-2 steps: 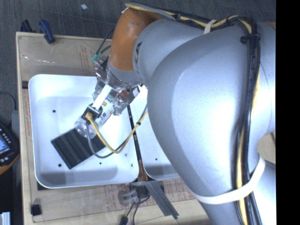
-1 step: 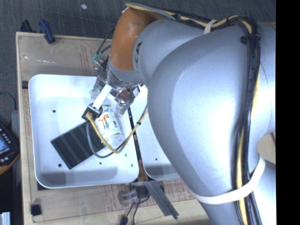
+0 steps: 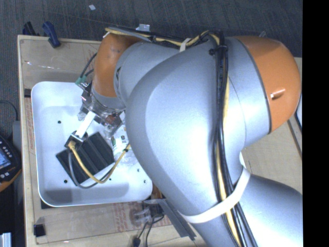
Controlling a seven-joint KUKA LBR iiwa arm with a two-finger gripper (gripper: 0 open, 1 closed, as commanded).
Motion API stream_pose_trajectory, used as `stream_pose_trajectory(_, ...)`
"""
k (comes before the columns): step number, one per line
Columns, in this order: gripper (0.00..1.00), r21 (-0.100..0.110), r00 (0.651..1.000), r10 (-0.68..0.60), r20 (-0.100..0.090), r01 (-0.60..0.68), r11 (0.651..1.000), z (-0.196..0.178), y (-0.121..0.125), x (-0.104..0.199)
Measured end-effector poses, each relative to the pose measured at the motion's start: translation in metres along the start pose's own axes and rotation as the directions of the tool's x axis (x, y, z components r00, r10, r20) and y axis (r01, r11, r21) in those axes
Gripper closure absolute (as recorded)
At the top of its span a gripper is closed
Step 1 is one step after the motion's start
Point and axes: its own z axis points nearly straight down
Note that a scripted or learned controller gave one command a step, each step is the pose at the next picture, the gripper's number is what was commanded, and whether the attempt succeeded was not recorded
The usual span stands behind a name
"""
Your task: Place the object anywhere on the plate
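My gripper (image 3: 112, 129) reaches down into the left white bin (image 3: 46, 138), near its right side and close to the floor. The wrist above it, with its orange band (image 3: 107, 66), blocks my view of the fingertips. The big grey arm (image 3: 205, 138) sweeps in from the right and hides the right part of this bin and everything beyond it.
The wooden bench (image 3: 31, 60) frames the bin on the left and far sides. A blue clamp (image 3: 51, 35) sits at the bench's far left corner. A dark handheld device (image 3: 7, 161) lies off the bench at the left edge. Bare white bin floor (image 3: 51, 117) lies left of the gripper.
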Motion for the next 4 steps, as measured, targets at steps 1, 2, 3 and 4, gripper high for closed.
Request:
stream_pose_trajectory(1, 0.00, 0.001, 1.000, -0.008, -0.004, 0.008, 1.000, -0.005, -0.070, -0.069)
stream_pose_trajectory(2, 0.00, -0.008, 0.981, 0.192, -0.012, -0.193, 0.981, 0.021, -0.116, -0.059)
stream_pose_trajectory(3, 0.00, -0.003, 0.842, 0.539, -0.008, -0.539, 0.842, 0.025, -0.155, -0.021)
stream_pose_trajectory(4, 0.00, -0.006, 0.831, 0.556, -0.012, -0.556, 0.831, -0.231, -0.158, -0.021)
